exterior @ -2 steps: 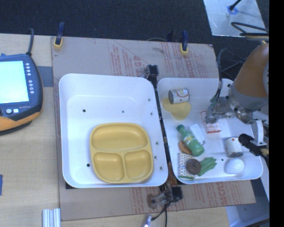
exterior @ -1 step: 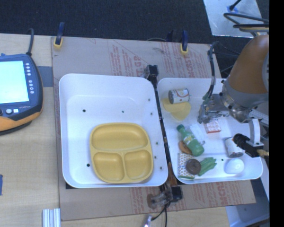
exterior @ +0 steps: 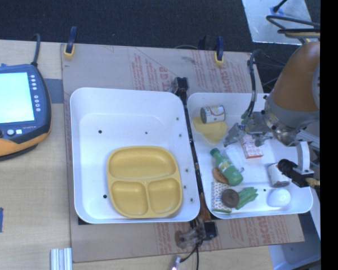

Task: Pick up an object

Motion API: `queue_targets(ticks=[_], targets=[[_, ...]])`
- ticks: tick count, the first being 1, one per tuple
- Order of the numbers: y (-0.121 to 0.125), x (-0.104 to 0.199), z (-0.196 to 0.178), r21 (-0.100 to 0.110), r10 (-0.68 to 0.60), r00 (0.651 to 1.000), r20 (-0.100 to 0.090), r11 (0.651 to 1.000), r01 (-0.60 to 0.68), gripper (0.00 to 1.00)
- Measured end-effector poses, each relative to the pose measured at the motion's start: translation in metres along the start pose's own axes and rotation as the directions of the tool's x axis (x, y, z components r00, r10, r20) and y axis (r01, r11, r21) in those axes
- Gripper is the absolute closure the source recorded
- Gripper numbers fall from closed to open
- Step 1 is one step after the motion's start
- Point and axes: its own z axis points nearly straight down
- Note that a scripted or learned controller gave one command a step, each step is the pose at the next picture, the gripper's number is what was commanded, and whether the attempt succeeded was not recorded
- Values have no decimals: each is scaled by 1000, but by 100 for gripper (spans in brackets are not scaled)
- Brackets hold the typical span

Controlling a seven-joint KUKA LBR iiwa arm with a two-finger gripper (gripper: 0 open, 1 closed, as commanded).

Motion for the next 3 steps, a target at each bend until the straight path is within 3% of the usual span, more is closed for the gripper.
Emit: queue_targets(ticks=[1,2,3], targets=[[-34,21,26,2,1,1000,0,1000,-1,0],[-63,16,80,2,0,1000,-2,1000,0,0],[-63,15,70,4,-5,1000,-1,1000,5,100]])
